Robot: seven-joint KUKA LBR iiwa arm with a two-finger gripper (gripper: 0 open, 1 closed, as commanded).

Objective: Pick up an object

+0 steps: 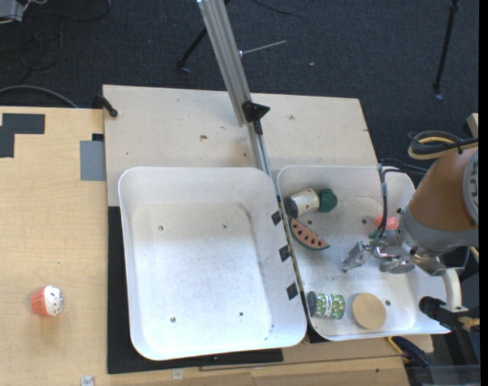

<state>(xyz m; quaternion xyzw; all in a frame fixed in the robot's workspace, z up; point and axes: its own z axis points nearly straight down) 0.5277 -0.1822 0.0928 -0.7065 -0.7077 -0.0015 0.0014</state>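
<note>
far to the left of the jaws, on the pale wooden surface, sits a small round orange and white toy, well apart from everything else. two dark rectangular patches lie on the wood near its upper left corner.

nearer the jaws, still to their left, lies the left bin, a shallow white tray with speckled floor. a slanted aluminium bar runs down from the top of the view toward the seam between the two trays, with a black clamp part way along it.

the right bin carries the things to be picked. up and left of the jaws lies a cream cylinder with a green end, on its side near the tray's left wall. just below it, left of the jaws, rests a watermelon slice toy, red with a green rind. below and left of the jaws, near the tray's front edge, lies a small green patterned can on its side, and just beside it to the right a flat round tan disc.

the jaws hang low over the middle of the right tray, metal tips pointing left; whether they stand apart or together i cannot tell, and nothing shows between them. a small red-orange thing shows just above and right of them, partly hidden by the arm. the grey arm with its orange band comes in from the right.
</note>
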